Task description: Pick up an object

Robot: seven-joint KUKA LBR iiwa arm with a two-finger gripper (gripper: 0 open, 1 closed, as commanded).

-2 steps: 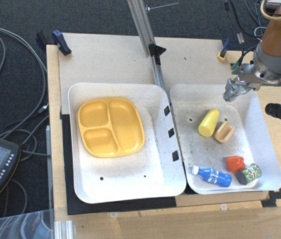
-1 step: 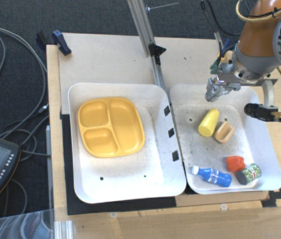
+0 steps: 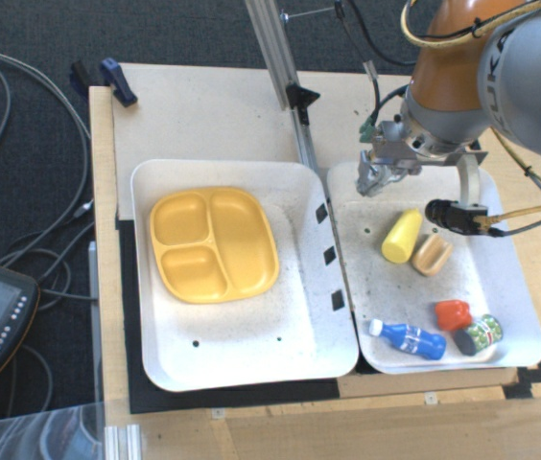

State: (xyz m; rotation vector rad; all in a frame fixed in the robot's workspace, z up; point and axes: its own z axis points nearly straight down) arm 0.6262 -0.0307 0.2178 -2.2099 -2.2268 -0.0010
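My gripper [image 3: 370, 182]: it hangs over the top left corner of the right bin [image 3: 371, 290]. I cannot tell if it is spread or pressed together.
Nearest thing: a yellow bottle [image 3: 403, 236] lies on its side in the right bin. It is near my gripper, lower down and a bit to the right in the view, and not touching it.
In the way: a tan bread roll [image 3: 433, 255] leans on the yellow bottle's right side. The bin floor between my gripper and the bottle is bare.
Bottom of the right bin: a blue bottle [image 3: 407, 339] lies flat. A red block [image 3: 452, 313] sits to its right. A green can [image 3: 482, 333] lies just beside the block, in the corner.
Left bin [image 3: 299, 300]: a yellow plate [image 3: 214, 243] with three parts lies inside, well apart from my gripper.
Bench [image 3: 203, 113]: a grey metal pole [image 3: 272, 41] slants up near the gap between the bins. A blue clamp [image 3: 117, 81] sits at the far left corner.
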